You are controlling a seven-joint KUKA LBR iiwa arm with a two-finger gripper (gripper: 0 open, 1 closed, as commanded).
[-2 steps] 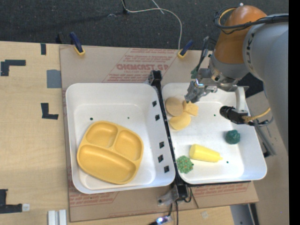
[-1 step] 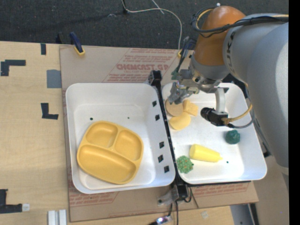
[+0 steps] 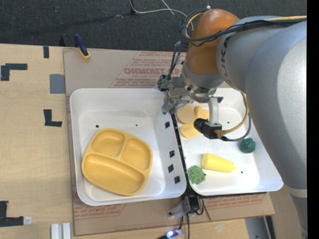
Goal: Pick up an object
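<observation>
A cardboard sheet [image 3: 124, 71] covers the pale wooden bench [image 3: 30, 148], dark carpet [image 3: 75, 9] beyond.

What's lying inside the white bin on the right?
In the white bin: a yellow cone-shaped piece, a green bumpy ball, a teal lump, and pale yellow flat pieces partly covered by the gripper. The grey arm hides its far right side.

**Robotics lab bench**

You are looking at a robotics lab. A grey arm [image 3: 279, 73] is reaching over two white bins [image 3: 75, 101] sitting on a cardboard sheet [image 3: 134, 68] atop a plywood bench [image 3: 30, 143]. Black tape marks [image 3: 50, 117] are dotting the wood, and cables [image 3: 149, 9] are trailing over dark carpet [image 3: 50, 9].
</observation>
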